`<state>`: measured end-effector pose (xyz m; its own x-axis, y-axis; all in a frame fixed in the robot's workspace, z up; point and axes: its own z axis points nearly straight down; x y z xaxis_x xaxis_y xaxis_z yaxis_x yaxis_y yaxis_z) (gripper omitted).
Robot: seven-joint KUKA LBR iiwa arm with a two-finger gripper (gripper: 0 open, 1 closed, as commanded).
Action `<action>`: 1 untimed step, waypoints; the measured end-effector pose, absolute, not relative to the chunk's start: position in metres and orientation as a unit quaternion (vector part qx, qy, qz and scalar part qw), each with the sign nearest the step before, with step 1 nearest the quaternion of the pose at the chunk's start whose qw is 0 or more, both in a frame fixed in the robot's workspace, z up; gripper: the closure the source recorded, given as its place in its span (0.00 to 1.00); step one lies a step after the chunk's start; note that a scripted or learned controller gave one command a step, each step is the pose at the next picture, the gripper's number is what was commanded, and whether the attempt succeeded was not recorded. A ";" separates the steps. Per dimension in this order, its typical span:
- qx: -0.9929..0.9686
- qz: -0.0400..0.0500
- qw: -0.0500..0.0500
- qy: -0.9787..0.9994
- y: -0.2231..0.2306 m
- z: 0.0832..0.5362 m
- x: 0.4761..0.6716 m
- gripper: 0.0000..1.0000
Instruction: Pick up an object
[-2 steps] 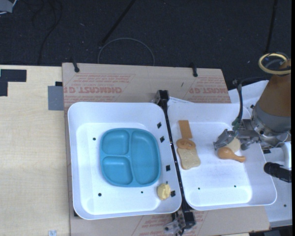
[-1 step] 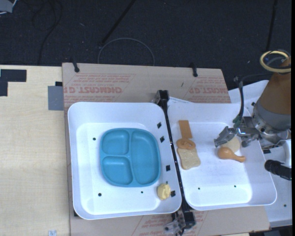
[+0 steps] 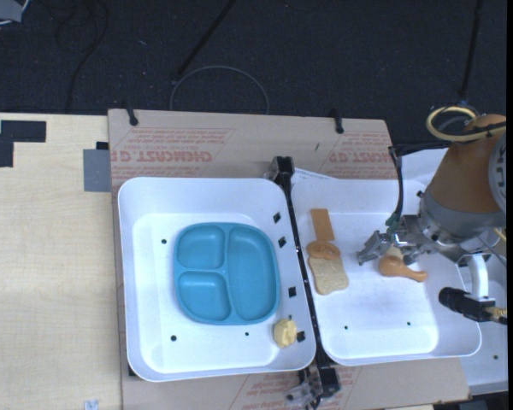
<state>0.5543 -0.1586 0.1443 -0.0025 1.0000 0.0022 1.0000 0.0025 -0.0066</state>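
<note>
Blue plate (image 3: 225, 272) in left bin (image 3: 145, 203) — bread (image 3: 329, 273) right.

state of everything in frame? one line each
Plate: upright in the left bin, nothing in its compartments.
Yellow lump: on the left bin's floor, off the plate, near the divider.
Bread: flat in the right bin.
Tan strip: flat, just beyond the bread.
Drumstick: lying on the right bin's floor by the claw.
Claw: low over the right bin, beside the drumstick.

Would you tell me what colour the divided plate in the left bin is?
The divided plate is light blue, seen clearly in the camera view.
</note>
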 end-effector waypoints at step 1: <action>-0.707 0.000 -0.003 -0.707 -0.160 0.096 0.556 0.00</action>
